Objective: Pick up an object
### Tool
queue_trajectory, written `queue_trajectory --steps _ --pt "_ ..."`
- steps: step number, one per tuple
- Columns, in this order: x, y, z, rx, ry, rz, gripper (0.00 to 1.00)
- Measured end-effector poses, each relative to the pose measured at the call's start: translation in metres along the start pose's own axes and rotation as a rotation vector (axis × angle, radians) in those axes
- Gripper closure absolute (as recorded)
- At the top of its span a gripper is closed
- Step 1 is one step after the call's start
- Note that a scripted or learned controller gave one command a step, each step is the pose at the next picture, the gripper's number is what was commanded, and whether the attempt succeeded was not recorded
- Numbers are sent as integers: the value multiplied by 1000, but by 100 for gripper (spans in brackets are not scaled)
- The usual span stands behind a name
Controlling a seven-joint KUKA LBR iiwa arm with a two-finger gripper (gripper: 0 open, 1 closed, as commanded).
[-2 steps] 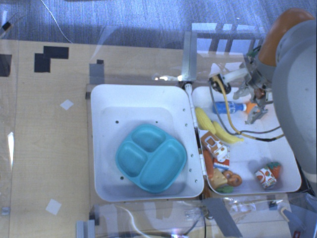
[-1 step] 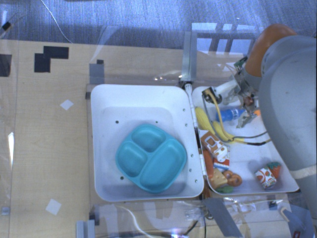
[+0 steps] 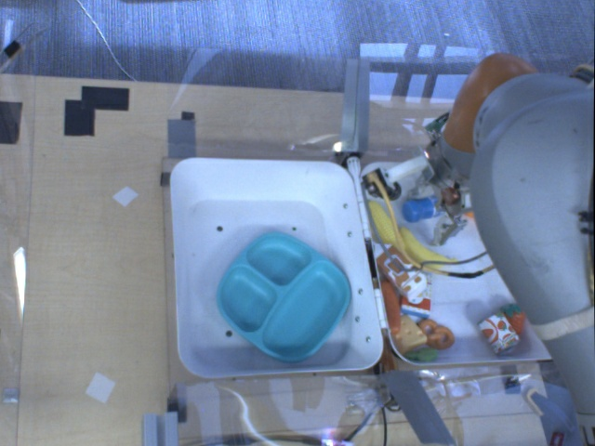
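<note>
Over the right-hand white plastic bin (image 3: pixel 521 277) my grey arm with its orange band (image 3: pixel 530 193) reaches down from the right, so its bulk covers much of that bin; the gripper (image 3: pixel 444 214) sits low among the clutter near the far end, and I cannot tell its state or whether it has hold of anything, since the wrist hides it; I judge it is placed there to try for a pick. Beside it lie a small blue block (image 3: pixel 418 209) and a yellow banana (image 3: pixel 402 240); nearer me are a red-and-white printed packet (image 3: pixel 407 279), some orange and green toy food (image 3: pixel 428 337) and a small patterned can (image 3: pixel 499 333). The left-hand white bin (image 3: pixel 195 249) holds a teal plastic divided plate (image 3: pixel 284 295), lying flat, well apart from the gripper.
</note>
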State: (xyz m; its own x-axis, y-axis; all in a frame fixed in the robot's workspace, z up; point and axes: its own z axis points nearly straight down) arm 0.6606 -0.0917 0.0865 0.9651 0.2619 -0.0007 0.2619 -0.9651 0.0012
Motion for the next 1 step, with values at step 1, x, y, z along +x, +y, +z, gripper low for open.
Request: queue_trajectory --steps 1 --pt "-7 -9 -1 0 9 62 0"
